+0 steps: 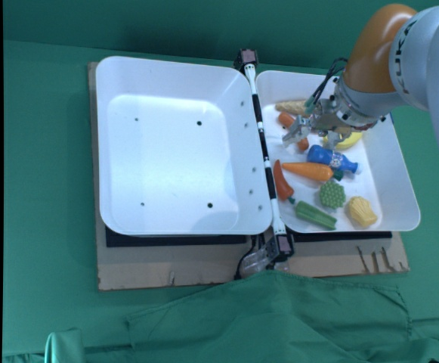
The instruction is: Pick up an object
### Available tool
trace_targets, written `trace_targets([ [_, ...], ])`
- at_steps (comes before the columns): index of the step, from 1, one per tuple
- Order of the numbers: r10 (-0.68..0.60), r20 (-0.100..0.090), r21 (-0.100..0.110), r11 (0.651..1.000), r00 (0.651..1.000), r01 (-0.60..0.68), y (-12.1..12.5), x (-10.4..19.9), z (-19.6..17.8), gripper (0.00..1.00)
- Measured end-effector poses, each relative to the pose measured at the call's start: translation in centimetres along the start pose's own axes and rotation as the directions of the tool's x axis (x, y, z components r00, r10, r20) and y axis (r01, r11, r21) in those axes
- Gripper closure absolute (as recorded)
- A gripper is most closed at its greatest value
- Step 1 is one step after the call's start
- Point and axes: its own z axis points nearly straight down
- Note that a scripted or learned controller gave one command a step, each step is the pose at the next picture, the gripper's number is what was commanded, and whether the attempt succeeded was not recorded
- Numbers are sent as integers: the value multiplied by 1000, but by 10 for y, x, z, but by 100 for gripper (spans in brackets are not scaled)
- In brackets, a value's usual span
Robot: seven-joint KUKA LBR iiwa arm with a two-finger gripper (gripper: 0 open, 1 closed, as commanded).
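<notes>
The pincer [301, 131] is hovering low in the right bin [400, 184], grip state impossible to tell, with the orange carrot [307, 170] lying just at its six o'clock, long axis running three-to-nine.

1. Green cloth [45, 165] covers the tabletop and the wall behind.
2. Brown cardboard sheet [166, 274] lies flat on it, a black mat [174, 240] on top.
3. Loose green fabric [279, 316] bunched along the front edge.
4. Even overhead light, soft shadows.
</notes>
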Motion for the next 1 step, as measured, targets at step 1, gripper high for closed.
trace_targets([
  [1, 2, 0, -1, 1000, 1000, -2, 0, 0, -10, 100],
])
